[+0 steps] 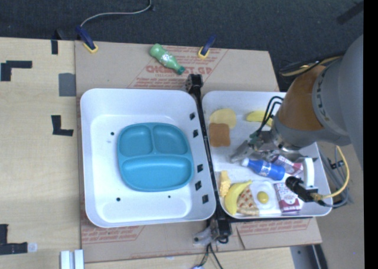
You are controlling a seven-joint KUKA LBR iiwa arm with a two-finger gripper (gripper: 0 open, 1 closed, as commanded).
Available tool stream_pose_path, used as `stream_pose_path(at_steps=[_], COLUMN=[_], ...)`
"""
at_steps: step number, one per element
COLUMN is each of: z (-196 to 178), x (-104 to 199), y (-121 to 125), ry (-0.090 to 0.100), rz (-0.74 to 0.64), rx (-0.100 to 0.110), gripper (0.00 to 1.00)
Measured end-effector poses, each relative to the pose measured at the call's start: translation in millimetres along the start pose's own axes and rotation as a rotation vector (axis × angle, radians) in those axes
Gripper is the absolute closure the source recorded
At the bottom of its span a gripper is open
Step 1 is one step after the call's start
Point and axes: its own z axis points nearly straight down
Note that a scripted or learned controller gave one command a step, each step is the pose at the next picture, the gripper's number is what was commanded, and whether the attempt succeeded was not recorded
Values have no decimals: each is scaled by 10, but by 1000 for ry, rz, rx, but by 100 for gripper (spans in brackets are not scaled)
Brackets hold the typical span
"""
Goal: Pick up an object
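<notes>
Camera view: the tool [248, 149] is seen low in the right bin [307, 217]; whether it is open or closed cannot be told. A blue bottle [266, 168] lies just beside it, toward the near rim. A brown block [220, 135] sits to its left, a banana [235, 194] nearer the front. A blue plate [155, 156] rests in the left bin [94, 143], well apart. A green bottle [166, 58] lies on the counter [35, 143] beyond.
</notes>
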Motion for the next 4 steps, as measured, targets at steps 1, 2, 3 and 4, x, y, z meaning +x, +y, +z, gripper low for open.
stream_pose_path(at_steps=[1,2,3,4], z=[-458,-198,-4,-1], x=[-127,-91,-111,248], y=[-357,-485,-146,287], ry=[0,-14,-3,-1], rz=[0,3,0,-1], rx=[3,-24,-5,-3], gripper=[0,0,0,0])
